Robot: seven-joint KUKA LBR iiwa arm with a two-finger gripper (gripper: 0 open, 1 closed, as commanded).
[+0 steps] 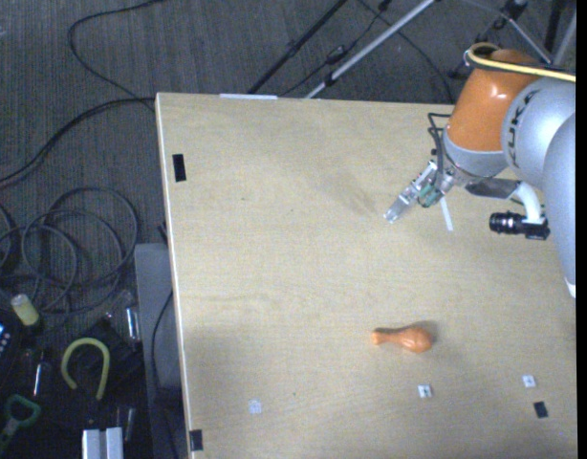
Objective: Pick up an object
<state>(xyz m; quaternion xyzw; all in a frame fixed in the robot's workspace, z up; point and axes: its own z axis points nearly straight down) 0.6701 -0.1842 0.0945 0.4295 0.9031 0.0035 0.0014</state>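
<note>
The arm reaches in from the right, its orange band (485, 108) high at the far right corner, and the hand (423, 199) hangs above the bare tan surface (274, 256), angled down and to the left. Two slim fingers (399, 208) show, splayed a little apart with nothing between them, so the hand is open and carries nothing. The one thing worth picking is a small orange object (405, 338), pear-like with a narrow neck pointing left and a rounder bulb at the right; it lies flat on the surface, nearer the camera than the hand and well apart from it. The step in hand, as I judge it, is the approach: the hand must travel toward the near side until it stands over the object. To do this well, centre on the bulb or the middle of the body, not the thin neck, and turn the wrist so the fingers close across the short width. Come down straight and low enough to bracket it; a rounded shape like this could roll or squirt out of an off-centre pinch.
</note>
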